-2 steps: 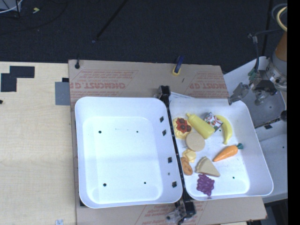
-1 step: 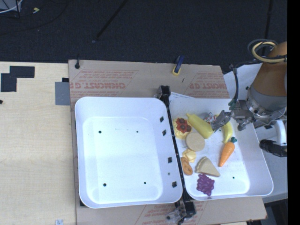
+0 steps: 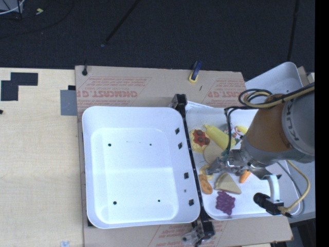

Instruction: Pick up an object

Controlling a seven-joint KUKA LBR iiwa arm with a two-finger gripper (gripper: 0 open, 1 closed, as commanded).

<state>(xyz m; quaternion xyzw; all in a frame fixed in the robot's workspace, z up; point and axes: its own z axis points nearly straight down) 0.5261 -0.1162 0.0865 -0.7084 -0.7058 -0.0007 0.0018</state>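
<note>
Pale wood bench point(image 3: 36, 163). A brown cardboard sheet point(image 3: 144, 86) with red print lies flat on it, covering the middle and right. Two white bins sit side by side on the cardboard: left bin point(image 3: 88, 163), right bin point(image 3: 247, 206), rims nearly touching, with a black bracket point(image 3: 180, 101) between them at the far end. A blue-and-yellow clip point(image 3: 195, 72) is on the cardboard's far edge. Black patches point(image 3: 20, 84) and a grey patch point(image 3: 67, 101) are on the bare wood, left of the cardboard.
</note>
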